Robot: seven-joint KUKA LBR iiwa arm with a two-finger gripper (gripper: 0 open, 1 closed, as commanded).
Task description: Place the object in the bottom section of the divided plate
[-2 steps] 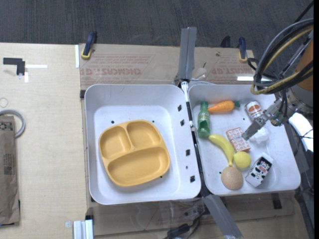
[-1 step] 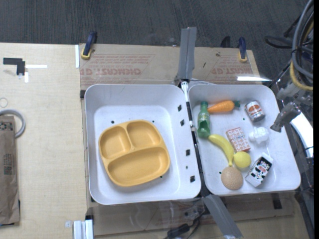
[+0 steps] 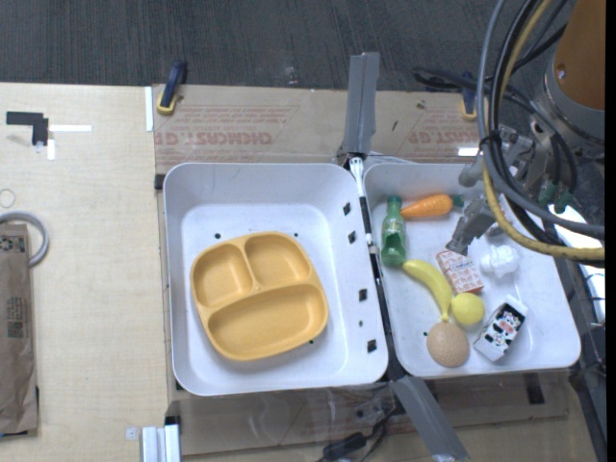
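Down at the near end of the right white bin [image 3: 568,349] sit a round tan egg [image 3: 448,345], a small black-and-white milk carton [image 3: 501,330], a yellow lemon [image 3: 467,310] and a curved yellow banana [image 3: 427,282]. Farther back lie a red-and-white packet [image 3: 460,271], a crumpled white lump [image 3: 500,259], a green bottle [image 3: 393,231] and an orange carrot [image 3: 426,207]. The yellow divided plate [image 3: 258,295] rests in the left white bin [image 3: 183,258] with nothing in its bottom section, and the grey jaws [image 3: 472,227] hang over the right bin beside the carrot, but I cannot tell if they are spread or closed.

Divided plate [image 3: 258,296] in left bin [image 3: 183,258]; banana [image 3: 429,284] in right bin [image 3: 549,340].
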